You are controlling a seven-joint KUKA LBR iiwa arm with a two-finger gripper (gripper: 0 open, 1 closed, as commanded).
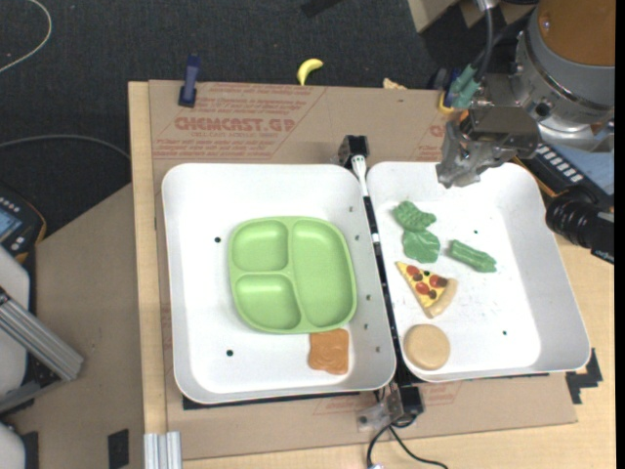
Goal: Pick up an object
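Note:
My gripper (457, 172) hangs over the far edge of the right bin (547, 291), above and apart from the toys inside it. In that bin lie a green leafy piece (418, 231), a green pod (473, 256), a pizza slice (428, 287) and a round tan cookie (427, 346). Nothing shows between the gripper's fingers. The left bin (190, 262) holds a green divided plate (291, 274) and an orange-brown toy (330, 351) at its near edge.
A black divider (369, 225) runs between the two bins. The bins sit on a cardboard sheet (244, 120) that also bears a blue clip (188, 80) and a yellow banana toy (309, 69) at its far side. Cables and black gear (586, 221) lie to the right.

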